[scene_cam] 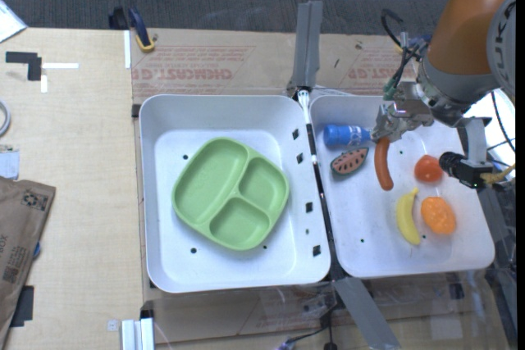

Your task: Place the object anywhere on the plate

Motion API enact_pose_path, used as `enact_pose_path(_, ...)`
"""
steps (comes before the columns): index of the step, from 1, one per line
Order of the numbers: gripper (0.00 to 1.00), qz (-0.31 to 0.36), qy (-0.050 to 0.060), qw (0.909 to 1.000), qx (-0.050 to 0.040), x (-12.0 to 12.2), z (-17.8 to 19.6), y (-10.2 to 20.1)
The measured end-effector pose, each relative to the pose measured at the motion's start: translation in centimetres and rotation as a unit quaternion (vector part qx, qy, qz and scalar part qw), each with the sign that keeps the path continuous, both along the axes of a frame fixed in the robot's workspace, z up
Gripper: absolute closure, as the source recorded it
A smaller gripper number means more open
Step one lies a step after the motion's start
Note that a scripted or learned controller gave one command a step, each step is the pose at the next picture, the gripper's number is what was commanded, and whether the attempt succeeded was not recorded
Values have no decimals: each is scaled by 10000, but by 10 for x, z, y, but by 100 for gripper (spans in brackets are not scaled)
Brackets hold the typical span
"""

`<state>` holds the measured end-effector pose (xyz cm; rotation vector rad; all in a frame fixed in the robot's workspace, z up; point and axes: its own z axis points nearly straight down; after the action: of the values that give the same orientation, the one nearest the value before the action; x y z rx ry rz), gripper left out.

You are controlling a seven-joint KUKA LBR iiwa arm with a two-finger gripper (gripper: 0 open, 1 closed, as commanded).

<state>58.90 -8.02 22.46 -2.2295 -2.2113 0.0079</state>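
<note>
Light wood is covering the bench (74, 135), and a sheet of brown cardboard (213, 65) is lying under two white bins sitting side by side. A brown paper bag (20, 234) is resting at the far left edge of the bench.

The left bin (152, 176) is holding a green plate (231, 193). The plate is lying flat in the middle of that bin, turned a bit crooked, and it is showing three sections. Nothing is sitting on it.

The right bin (369, 250) is holding the toy food. A blue can (344, 134) is lying on its side near the top left corner. A watermelon slice (350, 161) is lying just below the can. A red sausage (383, 164) is lying just to the right of the slice, pointing up and down in the view. A red tomato (427, 169) is sitting further right, apart from the sausage. A yellow banana (408, 217) is lying lower down, and an orange fruit (438, 215) is sitting right beside it, touching or almost touching.

The arm (467, 29) is reaching in from the right, with its big orange part up high. The gripper (392, 127) is hanging over the right bin, right at the top end of the sausage. It is looking too dark and small to tell if it is spread open, pressed together, or pinching the sausage. The sausage is sitting in the right bin, well apart from the plate.
</note>
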Motion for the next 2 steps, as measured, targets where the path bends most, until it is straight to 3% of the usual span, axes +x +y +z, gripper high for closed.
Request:
enact_pose_path(1,100,707,4,9975,9,10,-35,67)
enact_pose_path(2,100,1621,4,9868,13,-25,-35,138)
